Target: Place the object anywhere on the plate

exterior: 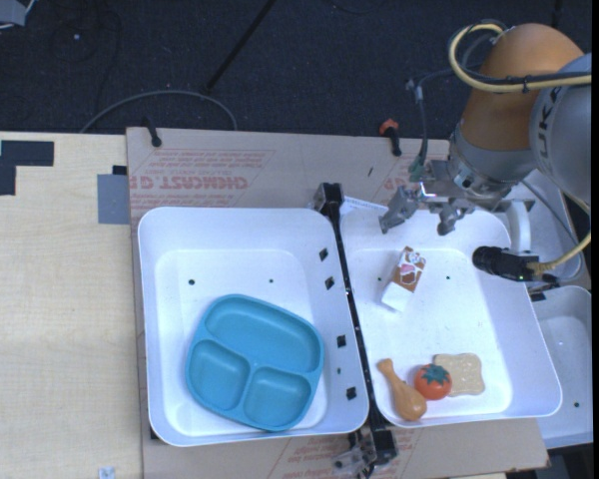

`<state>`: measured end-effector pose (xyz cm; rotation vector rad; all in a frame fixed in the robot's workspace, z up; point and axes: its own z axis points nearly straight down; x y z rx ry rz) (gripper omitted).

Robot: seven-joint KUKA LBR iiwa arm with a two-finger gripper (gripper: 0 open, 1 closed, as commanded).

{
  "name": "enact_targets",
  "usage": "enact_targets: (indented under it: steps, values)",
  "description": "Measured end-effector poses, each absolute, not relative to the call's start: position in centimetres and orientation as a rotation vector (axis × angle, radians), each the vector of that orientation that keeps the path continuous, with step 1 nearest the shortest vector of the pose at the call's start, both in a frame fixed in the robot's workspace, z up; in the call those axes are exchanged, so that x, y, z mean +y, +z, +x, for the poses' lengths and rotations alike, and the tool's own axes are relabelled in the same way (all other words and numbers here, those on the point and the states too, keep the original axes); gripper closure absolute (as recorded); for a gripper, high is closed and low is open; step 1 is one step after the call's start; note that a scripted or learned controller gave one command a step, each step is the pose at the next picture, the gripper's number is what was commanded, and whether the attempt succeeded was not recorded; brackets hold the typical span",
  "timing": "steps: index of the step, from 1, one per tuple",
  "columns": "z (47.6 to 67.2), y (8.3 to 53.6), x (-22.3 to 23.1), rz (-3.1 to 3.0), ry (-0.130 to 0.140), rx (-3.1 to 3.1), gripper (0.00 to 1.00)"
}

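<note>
The grey robot arm with the orange band comes in from the right side and bends down over the far edge of the right shallow white bin [539, 367], with its wrist pointing toward the bench. At its end, the two-finger metal gripper [419, 220] hangs above the far left corner of this bin, and its two fingers stand clearly apart, with nothing between them. Just below the gripper, a little toward the near side, a small white carton with a brown and red picture [404, 277] lies tilted on the bin floor, apart from the fingers. In the near part of the same bin there are three toy foods close together: a tan plastic chicken drumstick [403, 389], a red plastic tomato with a green top [432, 380] touching it, and a beige slice of toast [461, 372] just behind the tomato. The left shallow white bin [165, 267] holds a blue plastic plate with three compartments [255, 360], which lies flat in the near half, well apart from the carton and from the gripper
</note>
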<state>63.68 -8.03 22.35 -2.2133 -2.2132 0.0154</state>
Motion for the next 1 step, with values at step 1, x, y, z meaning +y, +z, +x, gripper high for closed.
enact_targets:
  steps: [1]
  values:
    - [63.94, 23.17, -8.04, -2.22, 0.001, -2.223, 0.0]
